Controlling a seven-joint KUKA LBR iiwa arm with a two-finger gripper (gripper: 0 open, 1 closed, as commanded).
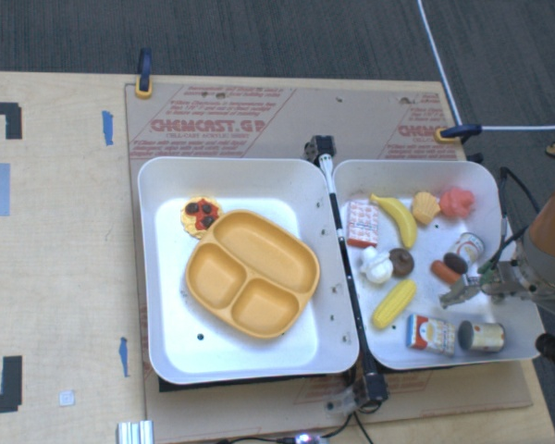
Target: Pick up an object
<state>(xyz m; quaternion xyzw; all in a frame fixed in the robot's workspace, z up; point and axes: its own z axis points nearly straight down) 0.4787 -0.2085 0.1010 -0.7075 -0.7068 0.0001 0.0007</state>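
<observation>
Camera view: we've got a can (486, 337) lying nearest us in the right bin (527, 326). Just past it our gripper (455, 293) hovers, fingers apart, gripping nothing, sausage (446, 271) right beside the tips.

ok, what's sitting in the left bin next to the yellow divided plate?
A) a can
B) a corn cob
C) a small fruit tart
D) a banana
C: the small fruit tart lies at the upper left edge of the divided plate in the left bin; the banana, corn cob and can are all in the right bin.
</observation>
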